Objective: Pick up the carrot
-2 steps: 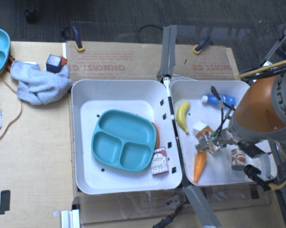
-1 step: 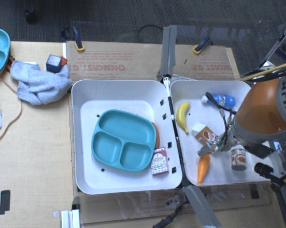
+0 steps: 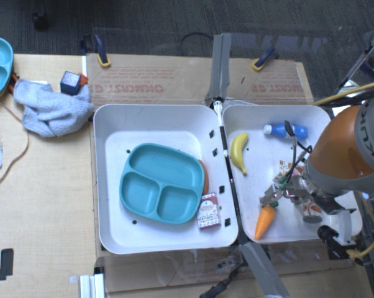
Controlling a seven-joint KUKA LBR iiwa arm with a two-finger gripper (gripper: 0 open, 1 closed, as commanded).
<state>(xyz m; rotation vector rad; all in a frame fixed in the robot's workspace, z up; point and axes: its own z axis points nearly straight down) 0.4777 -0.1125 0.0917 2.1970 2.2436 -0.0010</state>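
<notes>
Gripper (image 3: pixel 271 198) at carrot (image 3: pixel 264 221) top; can't tell its state. I'd center over carrot mid, w/ care.

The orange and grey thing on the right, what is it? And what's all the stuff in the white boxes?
That is a robot arm, seen by a camera looking down from above. At its end is a small hand with two fingers. The hand sits just above the thick end of a carrot, which lies in the right bin. I cannot tell if the hand is gripping it. That bin also holds a banana and a blue and white bottle. The left bin holds a blue divided plate and a small carton beside it. A grey cloth lies on the bench.
</notes>
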